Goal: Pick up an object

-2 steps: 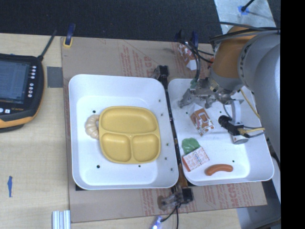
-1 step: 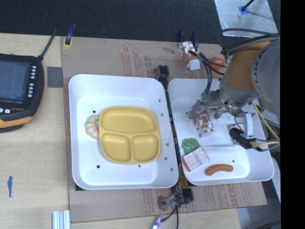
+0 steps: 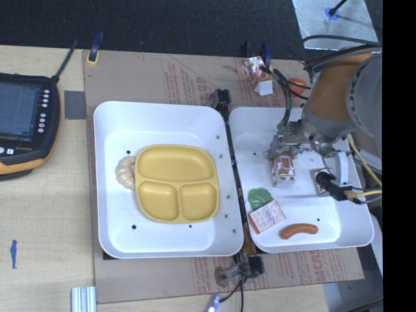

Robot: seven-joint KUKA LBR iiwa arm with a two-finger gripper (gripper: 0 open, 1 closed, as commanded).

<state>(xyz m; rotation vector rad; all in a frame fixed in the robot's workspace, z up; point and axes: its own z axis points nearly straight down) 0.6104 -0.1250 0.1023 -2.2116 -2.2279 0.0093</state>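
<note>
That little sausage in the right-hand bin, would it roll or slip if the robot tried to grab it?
The sausage looks round and smooth, so it would probably roll sideways if nudged, and may slide out of a pinch. It seems small and likely light. It lies close to the bin's near wall, which might stop a roll but could crowd the gripper.
</note>
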